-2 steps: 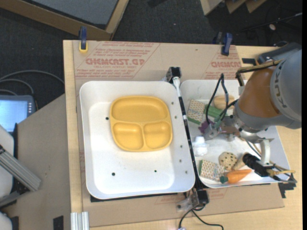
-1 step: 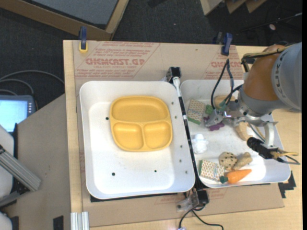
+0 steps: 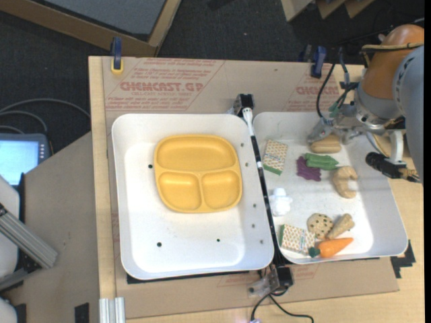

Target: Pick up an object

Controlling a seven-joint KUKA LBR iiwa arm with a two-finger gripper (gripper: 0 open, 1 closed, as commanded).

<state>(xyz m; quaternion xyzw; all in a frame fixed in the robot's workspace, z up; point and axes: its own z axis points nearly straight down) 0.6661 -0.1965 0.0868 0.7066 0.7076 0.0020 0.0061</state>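
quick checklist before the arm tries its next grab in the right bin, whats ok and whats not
1. Gripper is over the right bin, at its far end: ok.
2. A target lies under it: the tan bread-like piece sits right below: ok.
3. Piece actually held: cannot tell.
4. Room around the target: the green piece and purple piece lie close beside it, so a stray catch is possible: not ok.
5. Carrot, cookie and the other near-end items lie well away from the arm: ok.
6. Yellow divided plate sits in the left bin, out of the way: ok.

yellow tray, orange carrot, purple grapes
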